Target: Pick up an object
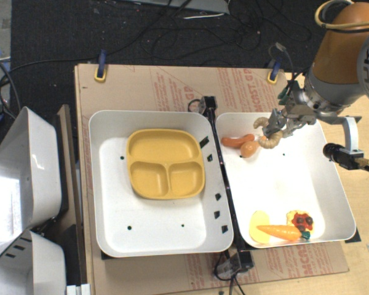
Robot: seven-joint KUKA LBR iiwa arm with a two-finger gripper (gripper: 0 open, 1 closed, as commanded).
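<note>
**Pincer low over far end of right bin**

Nearest the camera: toy carrot [279, 231] lying across a yellow slice-shaped piece [259, 227], near edge of the right bin [332, 195]. Just right of the carrot, touching its tip, a small red, yellow and green toy [301, 220].

Far end of the same bin: red sausage-shaped toy [235, 141], with a small orange ball-shaped toy [249, 149] just beside its right end. Right of those, a tan curled piece, possibly a toy shrimp [269, 141], sits directly under the pincer [277, 126].

Arm [338, 60] enters from the right, orange band above the wrist. Pincer is down at the tan piece; whether its fingers are apart or together, cannot tell. Whether anything sits between them, cannot tell either.

Left bin [111, 183]: one yellow divided plate [166, 163], three compartments, lying flat toward the far half.

Both bins rest side by side on a cardboard-covered surface [154, 88]; two yellow clamps [100, 74] at its far edge.
</note>
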